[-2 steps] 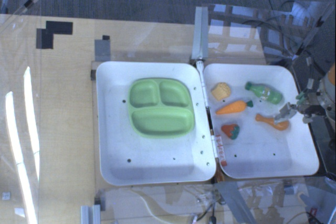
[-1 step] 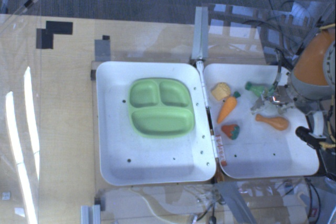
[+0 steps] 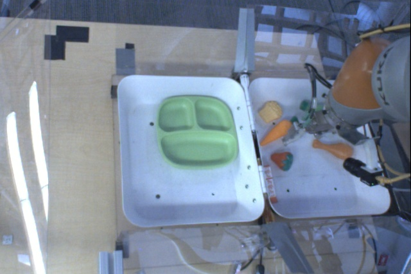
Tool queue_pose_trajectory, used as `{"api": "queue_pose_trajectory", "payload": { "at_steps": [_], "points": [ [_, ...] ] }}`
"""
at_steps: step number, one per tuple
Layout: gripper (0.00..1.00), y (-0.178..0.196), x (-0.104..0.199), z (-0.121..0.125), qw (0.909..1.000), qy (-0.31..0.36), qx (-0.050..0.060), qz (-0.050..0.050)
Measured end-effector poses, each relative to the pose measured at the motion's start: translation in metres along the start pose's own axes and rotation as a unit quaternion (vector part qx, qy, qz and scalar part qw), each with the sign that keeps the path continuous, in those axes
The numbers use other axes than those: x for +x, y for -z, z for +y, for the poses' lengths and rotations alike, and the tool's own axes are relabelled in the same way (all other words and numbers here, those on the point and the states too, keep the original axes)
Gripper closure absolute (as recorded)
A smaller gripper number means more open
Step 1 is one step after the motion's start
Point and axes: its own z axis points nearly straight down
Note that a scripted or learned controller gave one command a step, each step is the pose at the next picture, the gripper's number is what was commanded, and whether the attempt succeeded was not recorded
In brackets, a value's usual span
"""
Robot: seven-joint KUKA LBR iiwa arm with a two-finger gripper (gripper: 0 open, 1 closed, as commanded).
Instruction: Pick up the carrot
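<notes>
We see the short orange plastic carrot (image 3: 276, 132) lying in the right shallow white bin (image 3: 334, 199), near its left wall, with its thick end touching the two-finger gripper (image 3: 300, 128) of the grey arm with the orange band (image 3: 359, 80). We cannot tell how its fingers stand. Just above the carrot lies a pale yellow lumpy toy (image 3: 270, 111); below it, a red and green strawberry-like toy (image 3: 282, 160); to the right, an orange drumstick-shaped piece (image 3: 332, 148). The left white bin (image 3: 138, 196) holds a green three-compartment plate (image 3: 196, 131). We read no writing on the desk (image 3: 64, 170).
</notes>
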Motion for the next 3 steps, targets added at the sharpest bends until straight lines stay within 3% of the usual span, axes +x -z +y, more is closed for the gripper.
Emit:
{"api": "queue_pose_trajectory", "payload": {
  "at_steps": [1, 2, 3],
  "points": [
    [0.0, 0.0, 0.017, 0.058, 0.992, 0.126, 0.009, -0.002],
    [1.0, 0.013, 0.02, 0.063, 0.9919, 0.127, 0.002, -0.002],
    [1.0, 0.097, 0.098, 0.049, 0.9999, -0.012, 0.003, 0.001]
  ]
}}
